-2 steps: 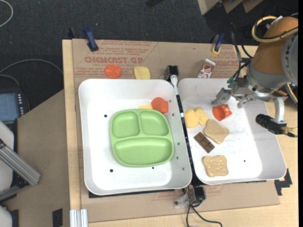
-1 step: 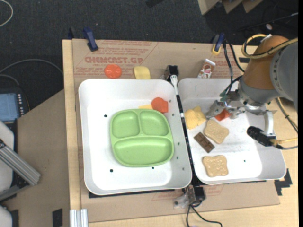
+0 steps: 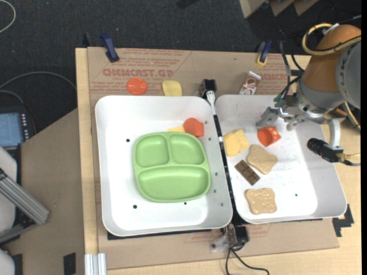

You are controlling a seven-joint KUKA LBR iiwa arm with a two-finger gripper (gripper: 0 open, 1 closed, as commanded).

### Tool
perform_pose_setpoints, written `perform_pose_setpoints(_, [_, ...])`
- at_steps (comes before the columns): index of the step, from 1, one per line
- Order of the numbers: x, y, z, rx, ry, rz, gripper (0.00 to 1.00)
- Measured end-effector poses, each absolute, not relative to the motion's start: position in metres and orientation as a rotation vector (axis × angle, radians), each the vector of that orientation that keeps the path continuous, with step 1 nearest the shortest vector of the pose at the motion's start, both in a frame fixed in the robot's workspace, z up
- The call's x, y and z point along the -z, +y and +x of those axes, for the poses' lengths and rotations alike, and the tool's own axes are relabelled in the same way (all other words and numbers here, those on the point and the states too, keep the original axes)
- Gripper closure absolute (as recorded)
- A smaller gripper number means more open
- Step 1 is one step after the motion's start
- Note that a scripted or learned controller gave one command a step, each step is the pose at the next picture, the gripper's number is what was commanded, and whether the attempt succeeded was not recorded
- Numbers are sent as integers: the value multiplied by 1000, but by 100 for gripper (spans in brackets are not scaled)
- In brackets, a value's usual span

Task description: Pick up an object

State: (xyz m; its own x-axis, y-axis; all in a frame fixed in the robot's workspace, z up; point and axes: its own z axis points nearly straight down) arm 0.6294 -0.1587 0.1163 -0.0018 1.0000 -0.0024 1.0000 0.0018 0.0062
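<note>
**Arm bent low over the right bin, gripper beside a small red piece**

The grey arm [image 3: 338,67] reaches in from the right edge of the camera view, its orange band at the top of the visible section and the wrist angled down and to the left toward the right bin [image 3: 321,202]. The gripper [image 3: 279,119] hangs over the upper part of that bin. Its 2 fingers [image 3: 266,118] look spread, with metal tips pointing down-left, and nothing sits between them.

Taking the small red piece [image 3: 268,135] as the landmark: it lies on the bin floor just below the gripper's tips, close to them, though contact cannot be judged. Left of the red piece is a yellow chunk [image 3: 235,142]. Below the red piece lies a tan toast slice [image 3: 262,160], with a dark brown bar [image 3: 248,172] touching its lower left side. Further below the red piece is a 2nd toast slice [image 3: 261,200].

Well left of the red piece, in the left bin [image 3: 114,211], a green divided plate [image 3: 170,168] lies flat, and an orange-red item [image 3: 194,127] sits near its upper right corner. Above and slightly left of the red piece, outside the bins on the cardboard, stands a small carton [image 3: 249,84].
</note>
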Motion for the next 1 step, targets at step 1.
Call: perform_pose_setpoints(1, [-98, -158, 608, 3, 2224, 2225, 0])
